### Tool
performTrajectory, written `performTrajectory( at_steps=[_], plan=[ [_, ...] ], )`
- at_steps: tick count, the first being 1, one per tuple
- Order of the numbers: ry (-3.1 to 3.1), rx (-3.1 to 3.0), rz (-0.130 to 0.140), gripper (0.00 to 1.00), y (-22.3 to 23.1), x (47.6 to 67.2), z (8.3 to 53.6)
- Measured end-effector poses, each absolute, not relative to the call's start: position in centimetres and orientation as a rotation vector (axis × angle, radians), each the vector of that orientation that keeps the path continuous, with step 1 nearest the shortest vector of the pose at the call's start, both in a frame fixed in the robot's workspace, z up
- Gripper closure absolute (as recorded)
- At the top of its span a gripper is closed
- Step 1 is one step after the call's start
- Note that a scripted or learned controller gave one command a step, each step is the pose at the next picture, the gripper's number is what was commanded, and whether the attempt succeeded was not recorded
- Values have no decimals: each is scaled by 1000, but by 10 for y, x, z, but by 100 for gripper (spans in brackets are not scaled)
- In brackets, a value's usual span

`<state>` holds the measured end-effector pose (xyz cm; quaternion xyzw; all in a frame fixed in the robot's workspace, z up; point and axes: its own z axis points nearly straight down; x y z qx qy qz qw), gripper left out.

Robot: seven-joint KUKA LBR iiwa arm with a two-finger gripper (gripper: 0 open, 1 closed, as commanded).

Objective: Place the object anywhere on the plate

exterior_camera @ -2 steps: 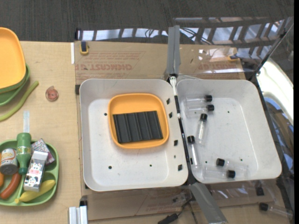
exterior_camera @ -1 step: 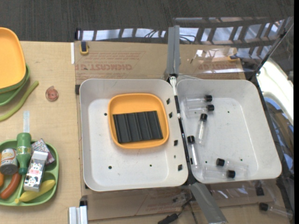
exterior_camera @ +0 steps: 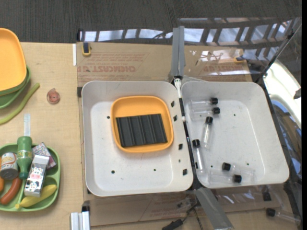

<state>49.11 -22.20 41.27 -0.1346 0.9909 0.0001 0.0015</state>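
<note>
Clear vials (exterior_camera: 207,128) beside orange plate (exterior_camera: 142,123)

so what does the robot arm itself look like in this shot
only guessing: a smooth, pale grey-white rounded shell at the right edge, past the shallow white plastic bin on the right, may be part of the arm. markings, cables and the end effector's look can't be told here

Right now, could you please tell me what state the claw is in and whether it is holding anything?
Claw: cannot be told from this camera view. The clear vials lie loose in the right bin; the orange plate carries a dark ridged block.
</note>
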Motion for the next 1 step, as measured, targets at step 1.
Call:
performTrajectory(
  at_steps=[1],
  plan=[
    [3013, -878, 1, 0, -221, 503, 351]
  ],
)
